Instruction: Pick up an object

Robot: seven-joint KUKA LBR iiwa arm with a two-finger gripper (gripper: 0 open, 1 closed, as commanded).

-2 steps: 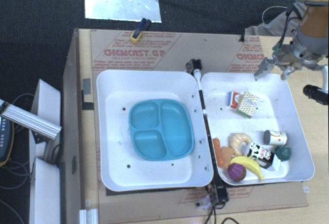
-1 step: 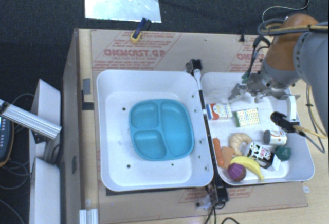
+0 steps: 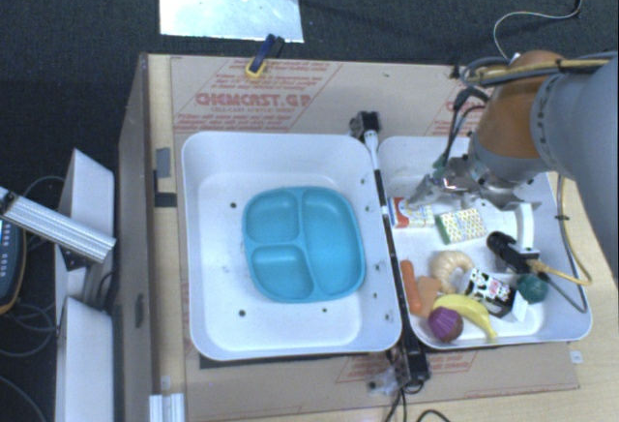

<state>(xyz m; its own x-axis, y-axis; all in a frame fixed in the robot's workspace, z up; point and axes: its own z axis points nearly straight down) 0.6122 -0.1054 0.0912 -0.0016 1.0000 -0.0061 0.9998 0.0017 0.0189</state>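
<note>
Risk of a missed grasp is what you should expect, since the gripper (image 3: 437, 192) hangs over the right bin (image 3: 577, 309) with fingers spread and nothing between them, while the nearest object, the green-dotted card (image 3: 460, 225), lies just beside and below them among crowded toys.

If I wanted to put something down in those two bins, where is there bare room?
Left bin: a bare white border all round the blue tray. Right bin: bare only at its back, behind the gripper. Its front is crowded: banana, purple fruit, carrot, bun.
</note>
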